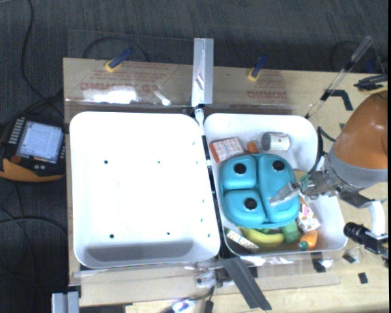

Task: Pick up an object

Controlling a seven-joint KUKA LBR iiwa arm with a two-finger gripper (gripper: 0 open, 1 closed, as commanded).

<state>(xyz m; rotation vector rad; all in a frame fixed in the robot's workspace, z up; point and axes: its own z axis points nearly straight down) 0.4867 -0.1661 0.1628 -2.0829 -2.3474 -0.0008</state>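
Observation:
The right bin (311,133) holds a pile of objects. A large turquoise plastic piece with three round holes (254,188) takes up its middle. Behind it lie a small orange and white box (225,149) and a grey can (275,141) on its side. A yellow banana (260,237) lies along the front wall, with a green item (290,231) and a small orange piece (305,242) beside it. My gripper (288,192) reaches in from the right, low over the turquoise piece's right edge. Nothing shows in its hold.
The left bin (137,188) stands beside the right one, with a metal divider (202,77) running back between them. A handheld device (32,149) lies on the floor at the left. Yellow and blue clamps (119,60) hold the back panel.

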